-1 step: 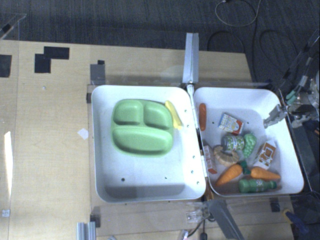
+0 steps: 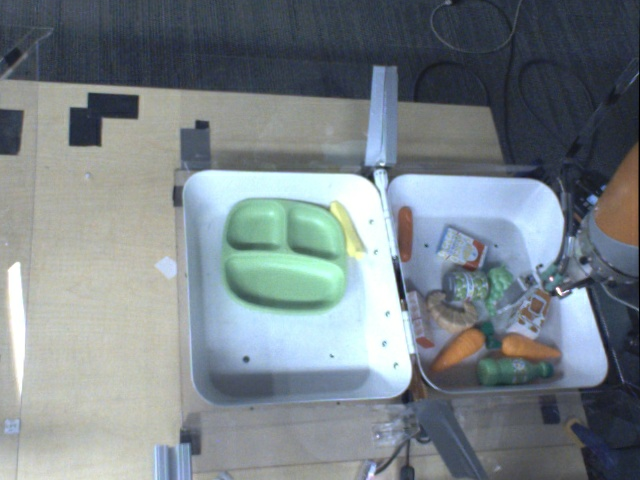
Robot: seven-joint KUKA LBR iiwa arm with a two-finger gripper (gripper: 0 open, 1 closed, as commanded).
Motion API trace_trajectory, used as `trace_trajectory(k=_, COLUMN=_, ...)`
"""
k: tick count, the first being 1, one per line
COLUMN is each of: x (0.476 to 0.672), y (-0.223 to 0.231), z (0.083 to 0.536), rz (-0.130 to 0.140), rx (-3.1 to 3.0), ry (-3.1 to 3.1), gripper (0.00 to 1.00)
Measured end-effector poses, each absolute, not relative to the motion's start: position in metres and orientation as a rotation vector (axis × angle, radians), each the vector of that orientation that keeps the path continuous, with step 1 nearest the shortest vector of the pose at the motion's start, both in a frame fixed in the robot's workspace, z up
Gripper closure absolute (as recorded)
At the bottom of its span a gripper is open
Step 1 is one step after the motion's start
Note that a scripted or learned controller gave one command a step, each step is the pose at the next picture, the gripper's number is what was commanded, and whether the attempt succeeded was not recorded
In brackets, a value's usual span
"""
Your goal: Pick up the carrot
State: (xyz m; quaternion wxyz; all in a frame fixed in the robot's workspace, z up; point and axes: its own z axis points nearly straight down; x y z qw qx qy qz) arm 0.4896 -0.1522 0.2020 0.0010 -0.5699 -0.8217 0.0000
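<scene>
An orange carrot (image 2: 458, 349) lies tilted near the front of the right bin (image 2: 500, 190), its green top pointing up and right. A second orange carrot-like piece (image 2: 531, 348) lies just to its right, above a green bottle (image 2: 514, 371). My gripper (image 2: 553, 279) hovers by the bin's right wall, up and to the right of both orange pieces and apart from them. Nothing shows in its grasp. The arm (image 2: 612, 223) comes in from the right edge.
Also in the right bin are a red sausage (image 2: 405, 233), a small carton (image 2: 463, 247), a green can (image 2: 467, 286), a bun-like item (image 2: 450, 311) and a small packet (image 2: 533, 312). The left bin (image 2: 200, 268) holds a green divided plate (image 2: 285, 253) and a yellow banana (image 2: 347, 230).
</scene>
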Motion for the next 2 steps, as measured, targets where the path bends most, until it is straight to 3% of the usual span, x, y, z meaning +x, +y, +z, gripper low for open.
trace_trajectory(k=1, x=0.487, y=-0.147, z=0.147, rz=0.000, rx=-1.666, ry=-2.660, gripper=0.00)
trace_trajectory(k=2, x=0.493, y=-0.120, z=0.089, rz=-0.018, rx=-2.284, ry=-2.175, gripper=0.00)
